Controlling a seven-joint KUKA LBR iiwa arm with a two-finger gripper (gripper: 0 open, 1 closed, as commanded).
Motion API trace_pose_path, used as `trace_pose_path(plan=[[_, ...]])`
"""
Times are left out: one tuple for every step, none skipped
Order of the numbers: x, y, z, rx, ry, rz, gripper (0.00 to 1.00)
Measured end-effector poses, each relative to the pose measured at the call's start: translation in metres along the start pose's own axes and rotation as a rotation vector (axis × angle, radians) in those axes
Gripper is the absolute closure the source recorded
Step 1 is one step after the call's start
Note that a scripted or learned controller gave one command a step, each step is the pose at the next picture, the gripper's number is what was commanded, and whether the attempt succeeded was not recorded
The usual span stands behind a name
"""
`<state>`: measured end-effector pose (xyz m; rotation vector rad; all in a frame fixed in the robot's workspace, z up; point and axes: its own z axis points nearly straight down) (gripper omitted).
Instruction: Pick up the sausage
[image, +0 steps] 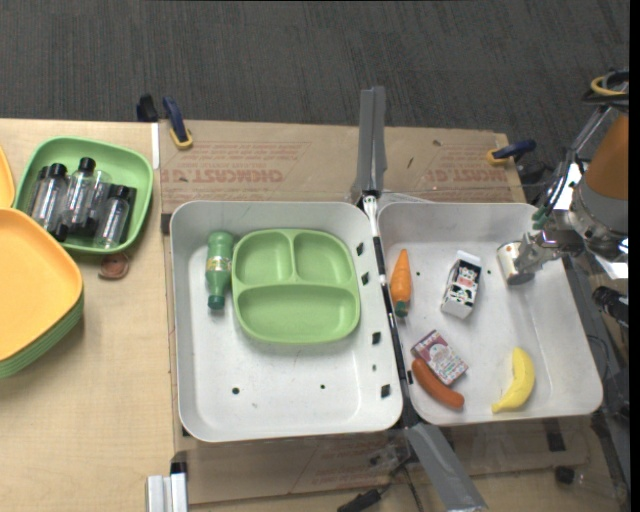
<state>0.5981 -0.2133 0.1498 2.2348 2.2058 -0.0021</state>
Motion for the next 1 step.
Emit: trace_pose_path(plan=[[0.0460,0.0085,0.0237,0.005,0.001,0.314,1.00]])
